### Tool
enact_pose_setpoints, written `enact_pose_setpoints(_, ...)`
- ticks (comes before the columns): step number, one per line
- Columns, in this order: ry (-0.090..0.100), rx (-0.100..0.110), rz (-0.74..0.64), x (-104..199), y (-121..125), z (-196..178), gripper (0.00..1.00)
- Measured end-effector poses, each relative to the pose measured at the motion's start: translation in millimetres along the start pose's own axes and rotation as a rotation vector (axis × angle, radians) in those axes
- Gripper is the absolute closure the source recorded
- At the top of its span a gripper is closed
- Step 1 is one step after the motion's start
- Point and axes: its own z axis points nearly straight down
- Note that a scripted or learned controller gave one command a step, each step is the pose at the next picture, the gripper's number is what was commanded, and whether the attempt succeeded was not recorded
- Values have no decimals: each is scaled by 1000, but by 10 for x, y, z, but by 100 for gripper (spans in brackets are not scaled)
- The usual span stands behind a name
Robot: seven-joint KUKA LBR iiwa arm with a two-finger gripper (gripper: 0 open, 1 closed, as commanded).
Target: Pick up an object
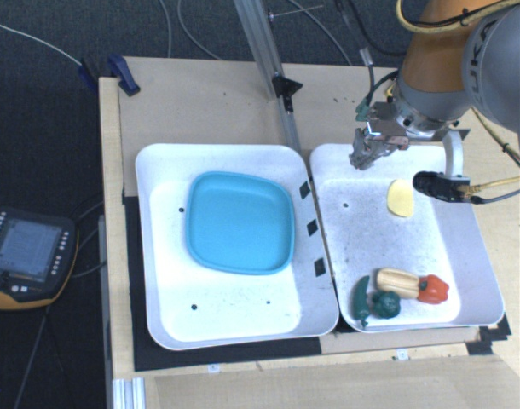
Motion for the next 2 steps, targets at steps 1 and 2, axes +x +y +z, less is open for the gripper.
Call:
enact_pose_setpoints(1, 0, 0, 0, 562, -10, 44, 100)
enact_pose_setpoints(2, 0, 0, 0, 1080, -50, 4, 100)
